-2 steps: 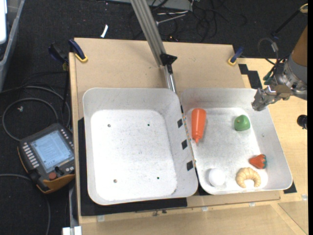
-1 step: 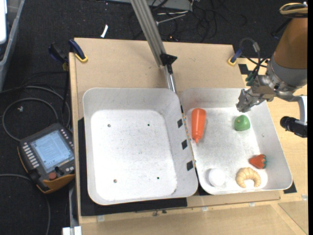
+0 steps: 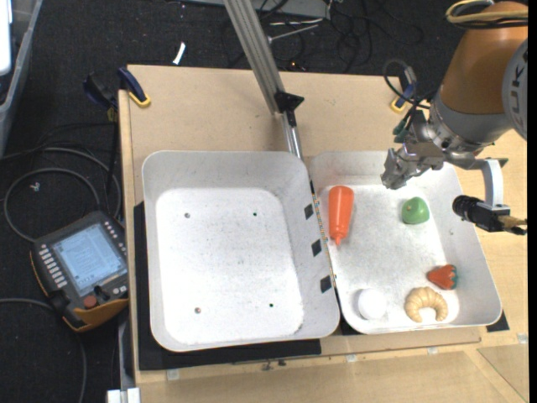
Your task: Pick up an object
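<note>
The right bin (image 3: 470,250) holds an orange carrot (image 3: 339,212) at its left side, a green round fruit (image 3: 414,211) toward the back right, a red strawberry (image 3: 443,276), a tan croissant (image 3: 426,303) and a white round piece (image 3: 372,304) at the front. My gripper (image 3: 396,177) hangs over the back of this bin, just left of and behind the green fruit. Nothing shows between its tips.
The left bin (image 3: 164,183) sits beside the right one, their rims meeting at mid-bench. A metal pole (image 3: 256,40) slants down to the bins' back junction. A black bracket (image 3: 478,211) juts over the right bin's right rim. A teach pendant (image 3: 82,263) lies left of the bench.
</note>
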### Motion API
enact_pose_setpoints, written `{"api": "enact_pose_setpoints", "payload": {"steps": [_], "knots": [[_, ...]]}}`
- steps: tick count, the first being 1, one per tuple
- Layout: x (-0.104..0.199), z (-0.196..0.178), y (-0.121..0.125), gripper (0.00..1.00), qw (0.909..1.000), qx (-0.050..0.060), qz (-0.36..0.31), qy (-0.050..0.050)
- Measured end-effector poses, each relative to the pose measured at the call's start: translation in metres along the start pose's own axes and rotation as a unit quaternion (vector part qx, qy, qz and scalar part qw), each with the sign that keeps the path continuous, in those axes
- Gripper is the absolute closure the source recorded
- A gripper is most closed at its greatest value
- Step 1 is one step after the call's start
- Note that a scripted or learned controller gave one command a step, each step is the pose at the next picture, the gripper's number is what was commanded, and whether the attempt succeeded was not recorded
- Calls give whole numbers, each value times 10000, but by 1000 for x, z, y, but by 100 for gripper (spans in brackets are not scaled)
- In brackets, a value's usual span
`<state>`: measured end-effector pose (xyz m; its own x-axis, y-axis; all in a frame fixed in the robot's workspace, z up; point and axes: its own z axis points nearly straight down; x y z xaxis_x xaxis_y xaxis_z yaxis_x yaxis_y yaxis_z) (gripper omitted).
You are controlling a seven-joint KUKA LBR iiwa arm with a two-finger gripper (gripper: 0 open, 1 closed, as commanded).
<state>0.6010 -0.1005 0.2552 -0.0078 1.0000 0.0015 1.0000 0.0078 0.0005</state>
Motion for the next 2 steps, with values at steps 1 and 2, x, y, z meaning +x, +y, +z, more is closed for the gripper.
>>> {"api": "enact_pose_setpoints", "payload": {"steps": [1, 2], "knots": [[56, -4, 8, 100, 10000, -4, -5, -2], [120, 5, 16, 100, 10000, 4, -8, 1]]}}
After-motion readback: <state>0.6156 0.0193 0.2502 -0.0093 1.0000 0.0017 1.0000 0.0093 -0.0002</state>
